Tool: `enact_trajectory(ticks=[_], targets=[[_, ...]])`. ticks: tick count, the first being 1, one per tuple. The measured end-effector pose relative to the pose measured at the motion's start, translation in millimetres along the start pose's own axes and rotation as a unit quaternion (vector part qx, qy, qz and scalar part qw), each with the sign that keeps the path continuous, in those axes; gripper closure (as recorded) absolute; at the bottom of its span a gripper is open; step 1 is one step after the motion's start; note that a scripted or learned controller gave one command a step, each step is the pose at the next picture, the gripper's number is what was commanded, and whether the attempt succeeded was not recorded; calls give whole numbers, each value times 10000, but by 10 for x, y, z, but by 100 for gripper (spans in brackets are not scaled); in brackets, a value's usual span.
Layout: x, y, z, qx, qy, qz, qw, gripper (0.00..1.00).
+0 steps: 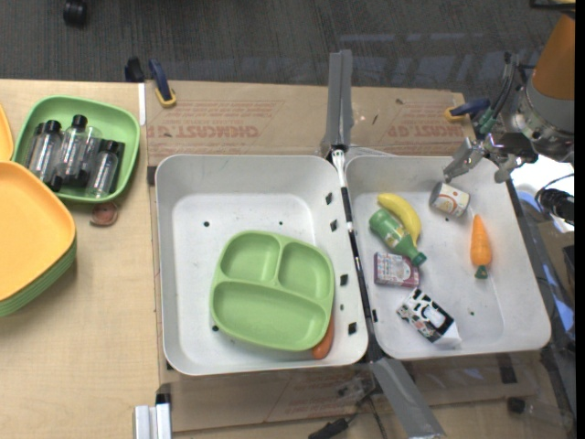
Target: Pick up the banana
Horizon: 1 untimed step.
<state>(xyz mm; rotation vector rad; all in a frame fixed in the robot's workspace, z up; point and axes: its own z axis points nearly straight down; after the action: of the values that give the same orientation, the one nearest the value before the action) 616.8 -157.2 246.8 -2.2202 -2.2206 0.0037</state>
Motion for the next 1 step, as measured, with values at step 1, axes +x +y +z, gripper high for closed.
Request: enact_trajectory(ticks=[1], targets=[[372,320,1412,-11,-1,521,9986,0]])
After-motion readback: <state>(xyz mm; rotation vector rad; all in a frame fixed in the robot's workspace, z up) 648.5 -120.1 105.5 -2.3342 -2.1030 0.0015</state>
